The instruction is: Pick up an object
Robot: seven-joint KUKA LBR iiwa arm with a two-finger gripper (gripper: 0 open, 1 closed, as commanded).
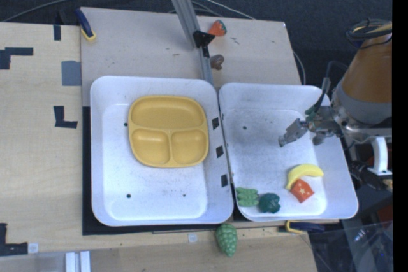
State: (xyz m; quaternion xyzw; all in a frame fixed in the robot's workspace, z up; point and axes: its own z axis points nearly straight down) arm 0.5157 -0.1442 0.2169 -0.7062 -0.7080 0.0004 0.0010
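Gripper (297, 133) sits over the right shallow white bin (255, 99), toward its right edge, roughly mid-depth. Can't tell its state from this angle; it's a grey blur and nothing visible is in it. My grey arm with the orange band (368, 76) comes in over that bin's right rim.

Pick candidates are all in the right bin's near part: yellow plastic banana (306, 172) close to the near-right corner, small red block (302, 190) touching it on the near side, two green plastic vegetable pieces (259, 199) side by side against the near-left rim. All of them lie apart from the gripper, toward the near edge.

Left white bin (108, 137) holds a yellow three-compartment plastic plate (169, 130), lying flat in its far half.

Green bumpy toy (225, 238) sits on the bench just off the near edge, between the bins.
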